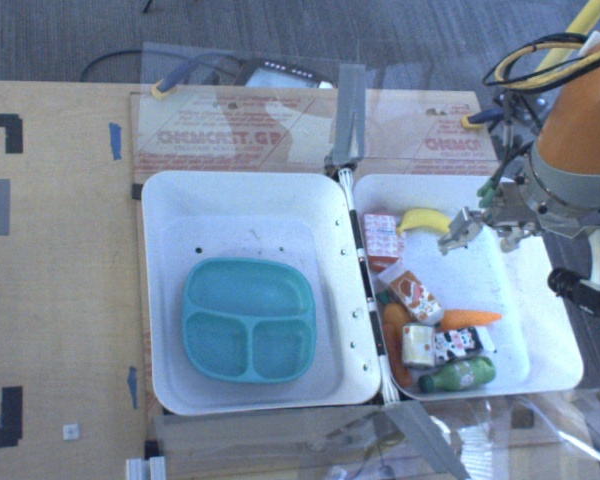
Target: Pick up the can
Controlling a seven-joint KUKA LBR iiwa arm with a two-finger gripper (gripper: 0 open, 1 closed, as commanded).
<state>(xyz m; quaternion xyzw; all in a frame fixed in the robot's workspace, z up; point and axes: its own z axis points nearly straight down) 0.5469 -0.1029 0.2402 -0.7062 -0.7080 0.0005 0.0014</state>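
Note:
The can point(417, 346) is small with a pale label. It lies near the front left of the right bin point(540, 308), wedged between an orange item point(394, 324) and a black-and-white cow-print carton point(460, 342). My gripper point(481, 230) hovers over the back of the same bin, to the right of the banana point(423, 220) and well behind the can. Its fingers are spread open with only the bin floor between them.
The right bin also holds a red-and-white carton point(380, 236), a snack box point(416, 296), a carrot point(471, 318) and a green bottle point(458, 374). A teal divided plate point(248, 320) lies in the left bin point(180, 218). Yellow and black cables point(540, 58) loop above the arm.

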